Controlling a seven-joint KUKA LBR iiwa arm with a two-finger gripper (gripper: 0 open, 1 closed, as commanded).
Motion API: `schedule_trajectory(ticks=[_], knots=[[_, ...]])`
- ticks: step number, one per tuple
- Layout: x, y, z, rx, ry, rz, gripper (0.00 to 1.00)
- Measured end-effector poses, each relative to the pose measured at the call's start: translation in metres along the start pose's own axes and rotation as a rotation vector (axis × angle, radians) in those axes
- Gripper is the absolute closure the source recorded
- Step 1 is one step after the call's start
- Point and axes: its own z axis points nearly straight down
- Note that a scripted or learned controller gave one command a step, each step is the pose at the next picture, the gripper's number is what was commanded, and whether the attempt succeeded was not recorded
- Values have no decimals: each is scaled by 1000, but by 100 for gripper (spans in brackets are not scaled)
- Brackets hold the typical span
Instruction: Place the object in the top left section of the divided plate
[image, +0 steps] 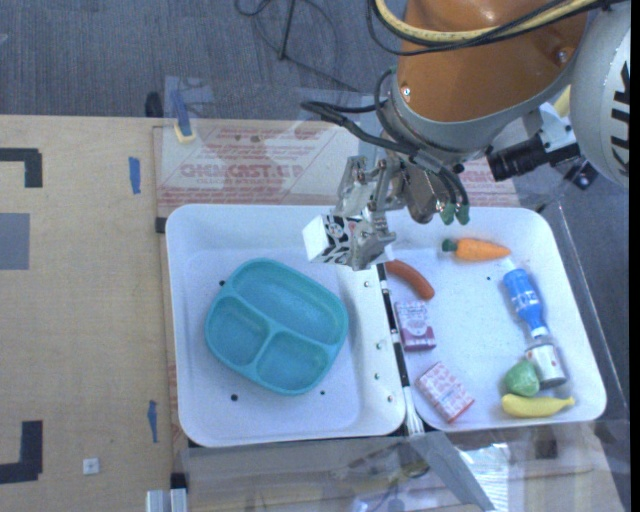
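Object: a small white carton with black patches (333, 238) – pinched between the fingers of the gripper (362, 243), hanging over the left bin's far right corner.
Hand: narrowed onto the carton, arm reaching down from the far right.
Plate: teal divided plate (277, 324) in the middle of the left bin (200, 400); its top left section lies toward the bin's left edge and nearer rim from the carton.
Coming move: likely a carry that way – then a release.
Right bin: sausage (411, 279), carrot (477, 249), bottle (524, 300), banana (537, 404).

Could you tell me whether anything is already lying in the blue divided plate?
No, all three sections of the divided plate show bare blue surface, with nothing lying in them.
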Motion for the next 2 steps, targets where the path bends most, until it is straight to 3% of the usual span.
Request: schedule_trajectory(ticks=[1, 2], knots=[[40, -37, 154, 0, 3, -19, 100], [28, 36, 158, -1, 1, -98, 100]])
